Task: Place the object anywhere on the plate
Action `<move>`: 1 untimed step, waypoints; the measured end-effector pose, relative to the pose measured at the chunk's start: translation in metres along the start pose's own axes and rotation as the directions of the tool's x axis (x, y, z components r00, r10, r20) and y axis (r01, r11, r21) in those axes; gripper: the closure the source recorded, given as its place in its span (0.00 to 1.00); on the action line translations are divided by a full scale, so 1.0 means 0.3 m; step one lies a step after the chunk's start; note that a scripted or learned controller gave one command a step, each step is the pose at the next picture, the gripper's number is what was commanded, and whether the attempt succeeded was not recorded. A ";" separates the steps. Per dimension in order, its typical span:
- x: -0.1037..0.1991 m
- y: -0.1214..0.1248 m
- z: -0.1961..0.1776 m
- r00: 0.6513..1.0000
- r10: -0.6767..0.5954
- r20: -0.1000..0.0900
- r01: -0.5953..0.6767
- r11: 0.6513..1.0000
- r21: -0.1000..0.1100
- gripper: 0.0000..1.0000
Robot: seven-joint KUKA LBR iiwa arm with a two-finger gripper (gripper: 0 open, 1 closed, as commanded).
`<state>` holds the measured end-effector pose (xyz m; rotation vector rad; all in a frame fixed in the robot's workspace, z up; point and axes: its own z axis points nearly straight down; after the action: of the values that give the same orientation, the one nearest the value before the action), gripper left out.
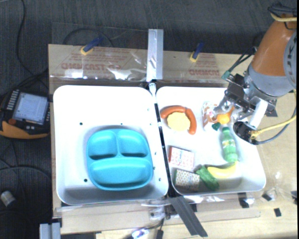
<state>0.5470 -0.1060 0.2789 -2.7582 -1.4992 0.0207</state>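
Seen from above at a slant: bench [65, 51] carrying two shallow white bins side by side, touching along a central divider. Left bin [65, 101] holding the plate; right bin [251, 183] holding a scatter of small things.

Grey arm [275, 49] with its orange band, reaching in from the right, over the upper right corner of the right bin.

Blue plate [119, 158], sectioned into three compartments, lying flat near the middle of the left bin, slightly toward the near wall.

Claw [228, 108] low over the upper right part of the right bin, dark and cluttered against the wrist; impossible to tell whether open or closed, or whether gripping anything.

Small orange item [220, 117], apparently the task's thing, just beside the claw tip, in the right bin and well apart from the plate. Contact with the claw not readable.

Orange sausage [189, 117] curled around a yellow disc [176, 122], left of the claw. Green bottle [228, 146] lying on its side below the claw. Banana [222, 171] just below the bottle, touching a green piece [208, 178]. Red-patterned box [181, 157] and speckled box [187, 179] near the divider.
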 end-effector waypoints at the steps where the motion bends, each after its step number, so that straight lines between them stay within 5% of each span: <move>1: 0.252 -0.189 0.079 0.996 0.088 -0.001 -0.088 0.996 0.000 1.00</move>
<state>0.5403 -0.0119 0.2550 -2.8213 -1.3764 0.0193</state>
